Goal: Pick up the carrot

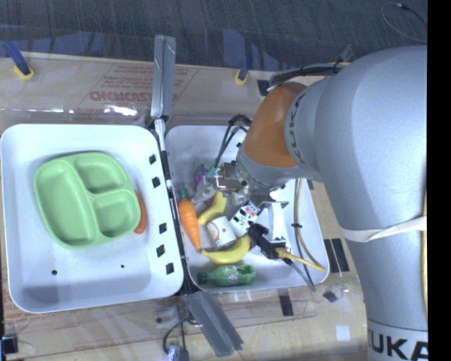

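One grey two-finger gripper is hanging low inside the right-hand shallow white bin, at the end of the bulky grey arm with its orange band. Whether it is released or clenched cannot be told from this slanted overhead view, since the wrist and cables are crowding around it. Nothing is visibly sitting between its tips.

Just beside it, toward the bin's left wall, the tapered orange carrot is lying lengthwise, its broad end pointing up the view, apart from the gripper. A curved yellow banana is resting below the gripper, and a second yellow banana piece is lying between the carrot and the gripper. A green plastic bottle is lying on its side along the bin's near edge. Small mixed objects are cluttering the middle, too jumbled to identify.

Further out, the left-hand shallow white bin is holding a light green divided plastic tray, with a small orange object touching the tray's right edge.
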Controlling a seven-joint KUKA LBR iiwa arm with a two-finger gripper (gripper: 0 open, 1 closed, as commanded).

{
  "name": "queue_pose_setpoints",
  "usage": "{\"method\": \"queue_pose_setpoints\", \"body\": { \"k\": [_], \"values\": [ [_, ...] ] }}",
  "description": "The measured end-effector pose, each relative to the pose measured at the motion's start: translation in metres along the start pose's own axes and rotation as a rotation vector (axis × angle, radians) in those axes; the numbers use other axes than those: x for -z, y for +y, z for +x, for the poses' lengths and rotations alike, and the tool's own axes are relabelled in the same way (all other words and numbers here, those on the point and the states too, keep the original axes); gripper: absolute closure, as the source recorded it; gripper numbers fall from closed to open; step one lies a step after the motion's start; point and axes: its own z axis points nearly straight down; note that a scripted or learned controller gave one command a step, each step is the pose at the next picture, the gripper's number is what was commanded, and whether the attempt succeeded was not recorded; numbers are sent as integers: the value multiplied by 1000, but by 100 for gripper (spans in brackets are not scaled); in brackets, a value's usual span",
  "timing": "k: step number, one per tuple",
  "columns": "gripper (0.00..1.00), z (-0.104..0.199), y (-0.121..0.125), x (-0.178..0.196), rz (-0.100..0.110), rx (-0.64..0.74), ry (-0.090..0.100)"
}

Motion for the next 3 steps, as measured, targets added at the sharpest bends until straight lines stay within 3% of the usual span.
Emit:
{"method": "queue_pose_setpoints", "body": {
  "k": [1, 2, 3],
  "values": [
    [0, 53, -58, 98, 6, -218, 4],
    [0, 75, -101, 98, 8, -136, 4],
    [0, -24, -92, 23, 5, -174, 4]
  ]
}}
